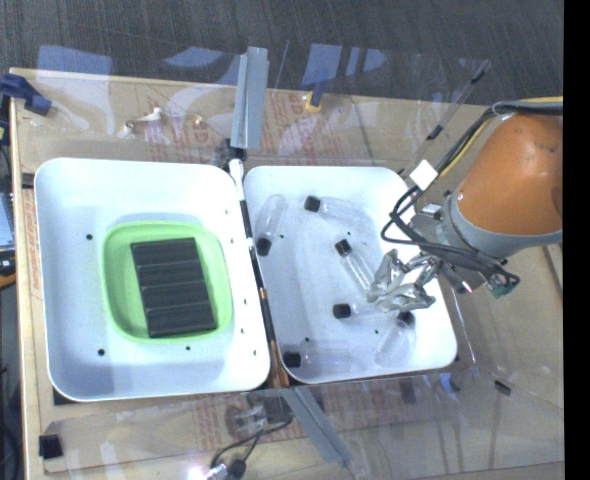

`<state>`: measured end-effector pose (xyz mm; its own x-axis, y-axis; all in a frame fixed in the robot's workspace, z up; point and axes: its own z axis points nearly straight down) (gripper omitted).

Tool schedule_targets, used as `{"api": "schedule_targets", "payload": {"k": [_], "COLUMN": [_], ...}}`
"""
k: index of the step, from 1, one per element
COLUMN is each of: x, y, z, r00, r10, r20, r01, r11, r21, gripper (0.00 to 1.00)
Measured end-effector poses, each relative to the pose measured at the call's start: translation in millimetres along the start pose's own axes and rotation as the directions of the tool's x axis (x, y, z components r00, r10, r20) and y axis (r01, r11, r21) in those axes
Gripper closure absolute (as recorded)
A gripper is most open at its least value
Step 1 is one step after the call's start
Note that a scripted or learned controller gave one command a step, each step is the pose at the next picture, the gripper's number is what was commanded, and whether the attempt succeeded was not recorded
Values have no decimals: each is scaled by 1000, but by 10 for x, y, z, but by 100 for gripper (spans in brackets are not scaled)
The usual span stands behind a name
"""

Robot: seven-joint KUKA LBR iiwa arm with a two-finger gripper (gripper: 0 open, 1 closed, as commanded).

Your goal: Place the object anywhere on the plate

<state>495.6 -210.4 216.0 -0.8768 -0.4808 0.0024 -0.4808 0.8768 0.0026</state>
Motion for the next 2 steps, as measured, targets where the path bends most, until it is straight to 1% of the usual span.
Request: {"api": "schedule_targets", "payload": {"k": [1,2], "x": [-1,24], "y": [0,18], "z": [0,-711], "r00": [1000,998], "r10": [0,59], "r20": [0,5], "r01": [0,-59], "r11": [1000,998], "r21": [0,6], "gripper": [0,0]}}
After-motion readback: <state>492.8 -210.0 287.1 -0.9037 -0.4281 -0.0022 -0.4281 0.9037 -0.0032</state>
